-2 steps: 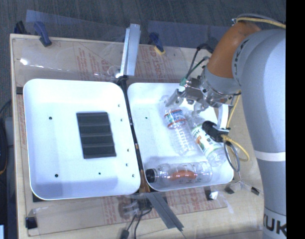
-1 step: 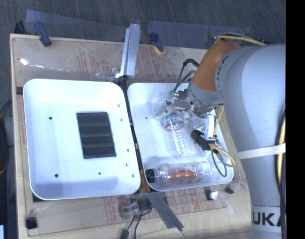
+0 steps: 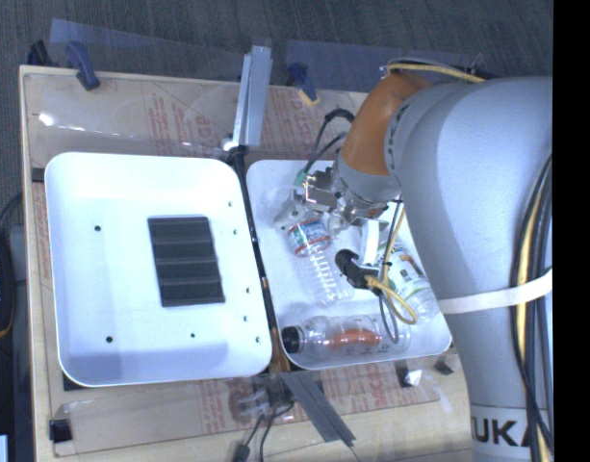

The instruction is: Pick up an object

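Item one, left bin (image 3: 83, 258): you have a dark ribbed block (image 3: 186, 260) lying flat near its middle, well apart from the arm.

Item two, right bin (image 3: 266, 186): you have several clear plastic bottles. One bottle with a black cap (image 3: 335, 336) lies along the near wall; another clear bottle (image 3: 317, 251) lies just under the wrist; a third, labelled bottle (image 3: 408, 279) sits against the arm's side.

Item three, gripper (image 3: 314, 200): it is low over the right bin's far end, close above the middle bottle. You cannot tell from this view how wide it stands, nor whether it has anything.

Step in hand, as judged: the reach down onto a bottle, with no grasp confirmed. Your next move calls for a firm closure across the bottle's round, slippery body, then a straight lift.
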